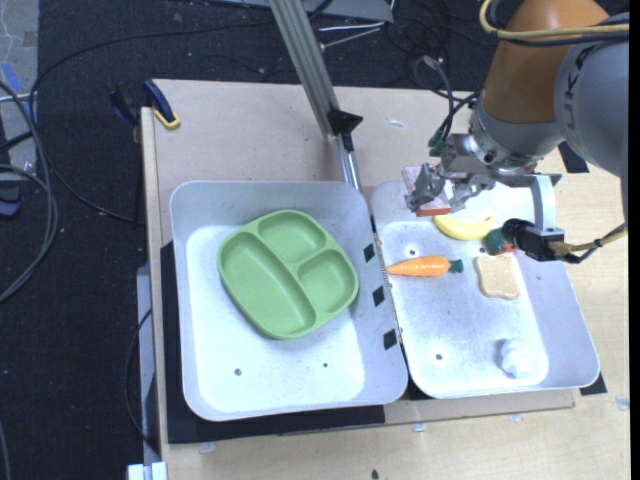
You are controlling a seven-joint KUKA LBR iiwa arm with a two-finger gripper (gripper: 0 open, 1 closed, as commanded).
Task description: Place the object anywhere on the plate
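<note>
A green plate (288, 272) with three compartments lies in the left white bin (200, 358). The right white bin (560, 318) holds an orange toy carrot (418, 266), a yellow banana (463, 227), a tan slice of bread (498, 277) and a small white object (517, 358). My gripper (432, 196) hangs over the far left corner of the right bin, just left of the banana and above the carrot. A small red-and-white patch shows at its tip; I cannot tell whether it is an object or part of the gripper.
A slanted metal pole (305, 53) crosses the bench behind the bins. The grey arm with its orange band (540, 38) reaches in from the upper right. Cables and a black-and-orange connector (520, 238) hang over the right bin's far side.
</note>
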